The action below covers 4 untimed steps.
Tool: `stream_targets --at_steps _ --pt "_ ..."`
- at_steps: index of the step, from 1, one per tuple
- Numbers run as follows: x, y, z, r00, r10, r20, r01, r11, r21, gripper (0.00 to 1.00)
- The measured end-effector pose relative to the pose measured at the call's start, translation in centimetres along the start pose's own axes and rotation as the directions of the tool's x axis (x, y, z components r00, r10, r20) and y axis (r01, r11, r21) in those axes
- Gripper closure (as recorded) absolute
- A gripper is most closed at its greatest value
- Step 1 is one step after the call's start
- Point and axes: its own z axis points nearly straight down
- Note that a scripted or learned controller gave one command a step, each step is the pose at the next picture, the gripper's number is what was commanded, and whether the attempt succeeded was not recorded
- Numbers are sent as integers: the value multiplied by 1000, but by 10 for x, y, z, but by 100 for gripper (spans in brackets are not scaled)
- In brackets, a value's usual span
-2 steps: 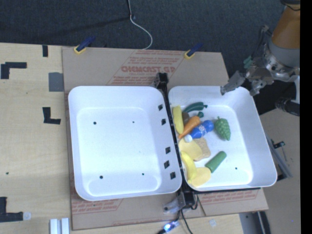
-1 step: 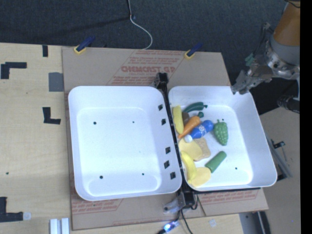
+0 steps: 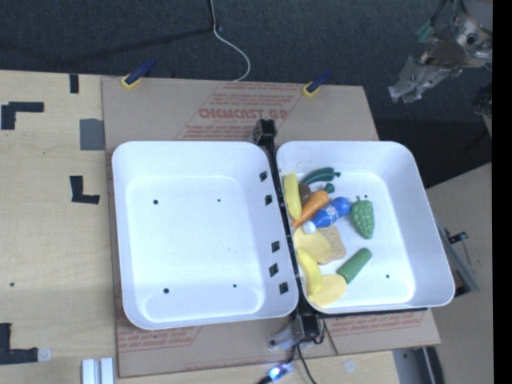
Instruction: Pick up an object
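gripper (image 3: 410,86) high at upper right, clear of both bins — nothing between its fingers, spread cannot be told | toy food heaped in right bin (image 3: 400,166) against the divider | risk: crowded pile — fingers may glance off the carrot (image 3: 314,206) or banana (image 3: 292,196)

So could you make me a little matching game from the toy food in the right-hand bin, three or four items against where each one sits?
Items:
1. bunch of grapes
2. carrot
3. dark green pepper
4. cucumber

Places:
A. nearest the bin's back wall, top of the pile
B. furthest right of the toys, on the bin's open floor
C. low in the bin, lying at a slant right of the yellow pieces
D. middle of the pile, just left of the blue toy

Pairs: 1-B, 2-D, 3-A, 4-C
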Motion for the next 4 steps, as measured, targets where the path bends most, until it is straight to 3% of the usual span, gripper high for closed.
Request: stream_targets --at_steps 1,2,3,4 --pt "12 -1 -111 1000 1 1 -1 1000 -2 100" --pt "18 -1 -159 1000 4 0 -4 1000 6 100" --pt "67 -4 12 1000 1 -6 0 1000 30 100" --pt "78 -1 -105 1000 1 -2 -1 1000 0 100"
